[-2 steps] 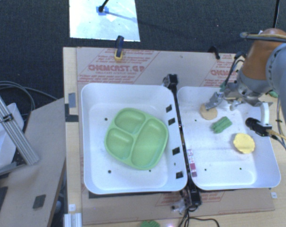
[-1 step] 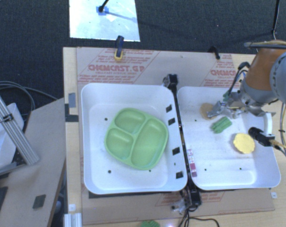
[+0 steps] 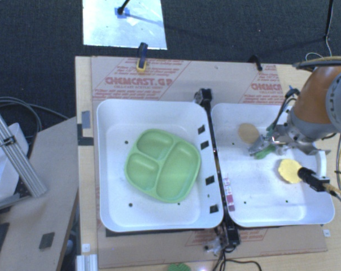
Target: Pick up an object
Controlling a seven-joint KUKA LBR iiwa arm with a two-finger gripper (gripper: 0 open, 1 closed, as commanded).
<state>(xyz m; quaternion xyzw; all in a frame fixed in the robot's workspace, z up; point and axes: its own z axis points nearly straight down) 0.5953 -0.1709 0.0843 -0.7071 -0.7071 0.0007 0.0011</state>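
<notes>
The right bin (image 3: pixel 272 208) holds three small things. A tan round piece (image 3: pixel 248 132) lies near its back left. A yellow piece (image 3: pixel 288 171) lies toward the right, partly under a black part of the arm. A small green object (image 3: pixel 265 153) sits between them. My gripper (image 3: pixel 259 147) is down in this bin, its tip right at the green object and partly covering it. The grey arm with its orange band (image 3: pixel 323 97) reaches in from the right.
A green divided plate (image 3: pixel 162 165) lies in the middle of the left bin (image 3: pixel 117 123). A black divider with clips (image 3: pixel 209 151) separates the bins. Cables run along the right edge of the bench.
</notes>
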